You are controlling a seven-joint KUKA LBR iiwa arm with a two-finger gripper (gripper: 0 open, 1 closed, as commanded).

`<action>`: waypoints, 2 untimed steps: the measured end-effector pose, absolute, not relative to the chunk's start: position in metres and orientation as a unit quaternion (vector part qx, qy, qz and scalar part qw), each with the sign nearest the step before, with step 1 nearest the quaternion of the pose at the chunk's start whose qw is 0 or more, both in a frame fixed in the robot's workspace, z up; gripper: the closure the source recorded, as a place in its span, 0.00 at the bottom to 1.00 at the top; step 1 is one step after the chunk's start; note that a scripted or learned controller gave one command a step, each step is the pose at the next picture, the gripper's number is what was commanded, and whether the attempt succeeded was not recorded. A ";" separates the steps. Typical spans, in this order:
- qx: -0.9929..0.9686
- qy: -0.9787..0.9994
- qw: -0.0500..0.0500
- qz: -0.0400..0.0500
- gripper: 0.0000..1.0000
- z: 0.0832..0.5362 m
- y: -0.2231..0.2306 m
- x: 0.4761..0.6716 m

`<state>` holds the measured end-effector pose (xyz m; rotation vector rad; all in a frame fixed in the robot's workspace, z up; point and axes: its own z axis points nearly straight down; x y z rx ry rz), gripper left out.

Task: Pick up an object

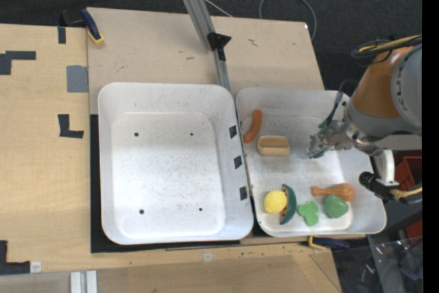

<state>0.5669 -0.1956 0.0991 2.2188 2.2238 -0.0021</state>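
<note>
1. The object to be picked had not been singled out; the candidates all lay in the right bin (pixel 370 224). A sausage (pixel 253 125) sat near the bin's left wall, with a bread bun (pixel 274 145) just beside it. A yellow lemon-like fruit (pixel 275 202), a dark green curved piece (pixel 289 205), a small green vegetable (pixel 309 212), a green rounded piece (pixel 335 206) and an orange drumstick-shaped piece (pixel 333 192) lay along the near side.
2. The claw (pixel 319 145) hung low in the middle of that bin, right of the bun and apart from it. Whether it was spread or pressed together could not be told, and nothing showed in its grip.
3. The step looked like the approach, with no grasp made.
4. The left bin (pixel 110 147) on the surface (pixel 41 168) held no items.
5. The next move probably called for shifting left over the bun, the nearest piece, then descending with the claw straddling its shorter width. The sausage close by could get nudged.
</note>
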 end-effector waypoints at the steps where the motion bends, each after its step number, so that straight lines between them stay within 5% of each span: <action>1: 0.707 0.707 0.002 0.001 1.00 0.155 -0.198 0.559; 2: 0.707 0.708 0.001 0.001 1.00 0.199 -0.196 0.555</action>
